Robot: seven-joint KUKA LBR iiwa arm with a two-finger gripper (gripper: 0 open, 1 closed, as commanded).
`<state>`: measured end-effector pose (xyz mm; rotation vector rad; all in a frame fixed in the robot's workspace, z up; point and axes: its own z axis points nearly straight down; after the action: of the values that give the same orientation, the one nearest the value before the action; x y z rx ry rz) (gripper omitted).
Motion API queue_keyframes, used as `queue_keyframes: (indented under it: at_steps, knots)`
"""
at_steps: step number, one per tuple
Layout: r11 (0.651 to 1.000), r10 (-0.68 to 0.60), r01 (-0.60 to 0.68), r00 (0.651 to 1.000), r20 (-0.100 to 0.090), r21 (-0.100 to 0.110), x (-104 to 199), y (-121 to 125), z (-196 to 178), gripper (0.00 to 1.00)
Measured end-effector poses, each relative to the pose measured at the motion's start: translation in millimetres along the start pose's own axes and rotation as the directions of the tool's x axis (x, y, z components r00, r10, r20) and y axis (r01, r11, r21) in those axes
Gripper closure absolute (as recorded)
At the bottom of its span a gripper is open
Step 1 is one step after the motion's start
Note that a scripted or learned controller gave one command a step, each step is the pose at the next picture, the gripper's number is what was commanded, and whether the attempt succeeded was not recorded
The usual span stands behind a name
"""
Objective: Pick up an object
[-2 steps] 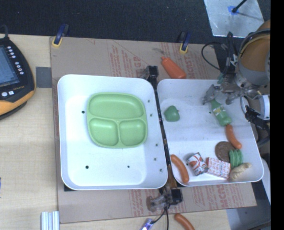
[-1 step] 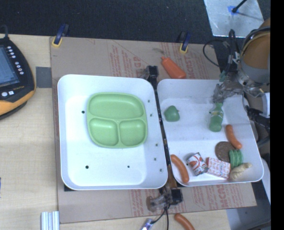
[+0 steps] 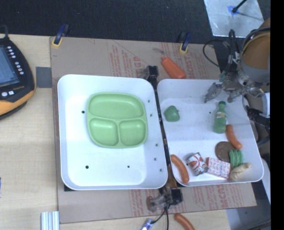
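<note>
My gripper [image 3: 221,96] hangs at the far right corner of the right bin [image 3: 189,92], open, its grey fingers [image 3: 209,96] spread with nothing between them. Just in front of it stands a small green bottle [image 3: 220,119], cap towards the gripper. Other items lie in the same bin: a green pepper [image 3: 171,113], an orange sausage [image 3: 233,137], a brown disc [image 3: 223,150], a green ridged piece [image 3: 235,157], a hot dog [image 3: 179,168], a small can [image 3: 196,164], a red-and-white packet [image 3: 218,167] and a beige piece [image 3: 240,171].
The left bin [image 3: 74,143] holds a green divided plate [image 3: 117,119]. An orange carrot [image 3: 173,68] lies outside behind the bins, another sausage [image 3: 185,221] in front. A teach pendant [image 3: 5,78] rests at far left. Cables [image 3: 218,49] trail near the wrist.
</note>
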<state>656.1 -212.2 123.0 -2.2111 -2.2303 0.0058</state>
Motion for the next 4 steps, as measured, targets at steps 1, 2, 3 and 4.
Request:
queue_keyframes:
  at_steps: [1,2,3,4]
  knots:
    - [1.000,0.004,-0.004,1.000,-0.001,0.001,0.8,-24.0,17.1,0.00]
    - [1.000,0.004,-0.004,1.000,-0.001,0.001,37.7,-63.3,3.4,0.00]
    - [1.000,0.006,-0.006,1.000,-0.001,-0.002,0.2,-70.9,-64.9,0.00]
    - [1.000,0.003,-0.003,1.000,-0.001,0.002,11.3,-72.4,32.3,0.00]
